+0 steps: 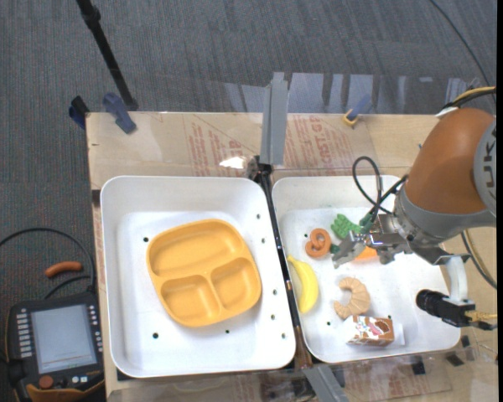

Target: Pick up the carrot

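In the right bin (302, 193), the carrot (365, 255) is seen lying directly under the tool (362, 248), its long axis roughly crosswise beside the green toy (346, 224), though whether it is gripped cannot be told.

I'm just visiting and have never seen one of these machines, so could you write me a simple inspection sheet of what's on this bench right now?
Surface: two shallow white bins, left bin and right bin, on a brown bench.
Job's things: orange carrot with green leafy top in the right bin, partly hidden under the end effector.
Clutter: yellow three-compartment plastic tray in the left bin; orange pretzel, yellow banana, tan croissant, small printed carton in the right bin.
Grippers: end effector low over the carrot; grasp cannot be told.
Cables: black cable looping above the wrist.
Surroundings: grey carpet; handheld control tablet at lower left.
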Robot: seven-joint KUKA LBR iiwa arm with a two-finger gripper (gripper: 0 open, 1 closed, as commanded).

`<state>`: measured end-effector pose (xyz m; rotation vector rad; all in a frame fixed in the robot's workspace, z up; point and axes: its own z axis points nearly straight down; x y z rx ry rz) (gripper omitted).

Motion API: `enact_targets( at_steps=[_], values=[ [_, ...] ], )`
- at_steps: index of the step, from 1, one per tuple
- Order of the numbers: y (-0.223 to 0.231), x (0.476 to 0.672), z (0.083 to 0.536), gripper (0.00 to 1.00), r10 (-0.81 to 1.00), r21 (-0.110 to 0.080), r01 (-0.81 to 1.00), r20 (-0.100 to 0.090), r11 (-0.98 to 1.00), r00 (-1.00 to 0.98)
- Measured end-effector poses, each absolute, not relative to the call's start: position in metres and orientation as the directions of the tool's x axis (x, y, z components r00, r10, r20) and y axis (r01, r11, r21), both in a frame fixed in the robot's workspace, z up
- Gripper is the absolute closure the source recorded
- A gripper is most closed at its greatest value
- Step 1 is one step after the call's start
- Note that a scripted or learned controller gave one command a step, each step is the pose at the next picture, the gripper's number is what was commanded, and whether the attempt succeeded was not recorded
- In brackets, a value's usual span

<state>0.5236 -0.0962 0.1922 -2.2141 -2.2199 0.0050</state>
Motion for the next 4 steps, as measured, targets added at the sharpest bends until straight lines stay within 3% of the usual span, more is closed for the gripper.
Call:
enact_targets(
  at_steps=[1,2,3,4],
  values=[
    [-0.103,0.604,0.139,0.00,1.000,-0.005,1.000,0.002,-0.006,0.007],
    [-0.091,0.607,0.085,0.00,0.978,-0.004,0.978,0.003,0.209,-0.209],
    [-0.093,0.607,0.094,1.00,0.979,-0.004,0.979,0.005,0.203,-0.203],
    [-0.019,0.565,0.185,1.00,0.998,-0.005,0.998,0.001,0.069,-0.069]
  ],
)
